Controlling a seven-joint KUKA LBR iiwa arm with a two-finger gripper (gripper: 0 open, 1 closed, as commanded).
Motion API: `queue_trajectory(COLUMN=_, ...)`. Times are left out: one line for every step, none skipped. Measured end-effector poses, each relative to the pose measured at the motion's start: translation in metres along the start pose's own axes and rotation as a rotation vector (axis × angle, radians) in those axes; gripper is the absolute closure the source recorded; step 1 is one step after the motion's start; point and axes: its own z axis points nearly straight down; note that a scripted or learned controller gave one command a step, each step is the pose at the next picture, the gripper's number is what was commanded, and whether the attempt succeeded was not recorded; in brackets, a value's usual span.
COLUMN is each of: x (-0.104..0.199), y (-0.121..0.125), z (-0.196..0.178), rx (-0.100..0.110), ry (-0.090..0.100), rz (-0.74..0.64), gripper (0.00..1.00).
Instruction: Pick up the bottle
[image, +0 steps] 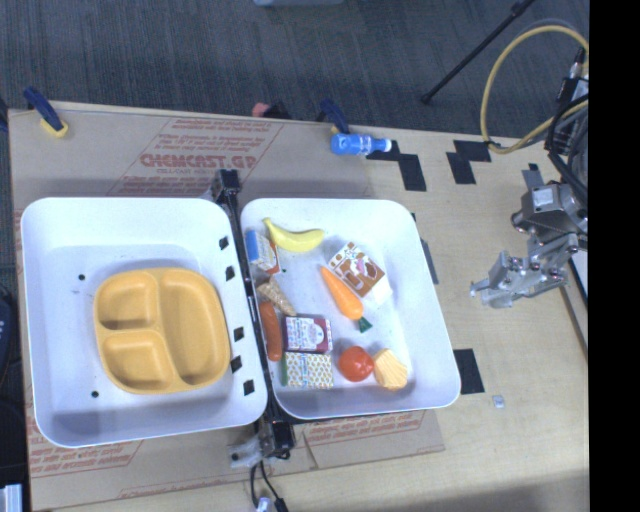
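Clearly the reach has yet to begin: the gripper (497, 287) hangs well to the right of the banana (293, 237) and somewhat nearer the camera, over bare bench outside the right bin (428, 300), and whether its claw is spread or pressed together I cannot tell from this view. What I take to be the bottle (263, 251) is the small blue-capped item lying just left of the banana's stem end, close against the bin wall on that side; it is small and partly blurred, so that reading is a judgement. To do the step well, the arm should cross above the banana, not sweep through it, come down with the claw opened along the wall so neither side jams on the rim, and close across the bottle's narrow width. The snack piece (274, 296) just below and left of the banana crowds the spot, so a clean vertical descent seems safest.
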Motion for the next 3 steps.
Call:
queue_trajectory(x=0.0, y=0.0, z=0.042, rx=-0.001, ry=-0.001, rz=-0.163, gripper=1.0)
queue_trajectory(x=0.0, y=0.0, z=-0.011, rx=0.002, ry=0.0, rz=-0.421, gripper=1.0)
queue_trajectory(x=-0.005, y=0.002, z=-0.001, rx=0.0, ry=0.0, rz=-0.377, gripper=1.0)
